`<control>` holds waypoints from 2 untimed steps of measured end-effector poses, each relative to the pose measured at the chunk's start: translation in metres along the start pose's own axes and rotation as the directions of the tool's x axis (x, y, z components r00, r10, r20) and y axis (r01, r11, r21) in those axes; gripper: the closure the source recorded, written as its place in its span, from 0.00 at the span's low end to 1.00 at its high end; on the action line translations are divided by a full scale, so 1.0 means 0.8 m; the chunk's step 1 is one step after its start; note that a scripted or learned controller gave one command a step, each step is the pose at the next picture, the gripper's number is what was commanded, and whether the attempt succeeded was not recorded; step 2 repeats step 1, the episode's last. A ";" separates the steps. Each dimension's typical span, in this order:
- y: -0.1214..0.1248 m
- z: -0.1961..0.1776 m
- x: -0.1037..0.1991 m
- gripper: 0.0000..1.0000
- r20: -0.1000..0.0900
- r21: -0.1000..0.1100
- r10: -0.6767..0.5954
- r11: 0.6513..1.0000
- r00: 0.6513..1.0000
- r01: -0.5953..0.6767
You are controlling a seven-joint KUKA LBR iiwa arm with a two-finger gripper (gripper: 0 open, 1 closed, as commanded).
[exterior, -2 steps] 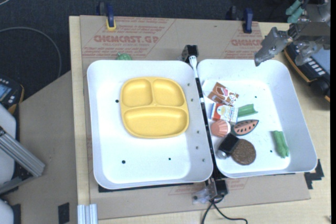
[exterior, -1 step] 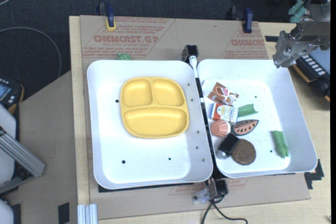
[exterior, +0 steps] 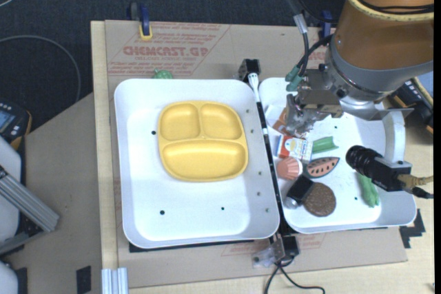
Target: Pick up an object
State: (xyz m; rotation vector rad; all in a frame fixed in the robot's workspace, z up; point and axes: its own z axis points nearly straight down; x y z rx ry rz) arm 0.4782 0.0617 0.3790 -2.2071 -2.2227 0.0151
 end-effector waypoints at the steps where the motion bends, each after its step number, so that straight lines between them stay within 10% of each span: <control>1: 0.027 -0.044 0.016 1.00 -0.001 -0.018 0.005 1.000 1.000 -0.005; 2: 0.027 -0.044 0.016 1.00 -0.001 -0.018 0.005 1.000 1.000 -0.005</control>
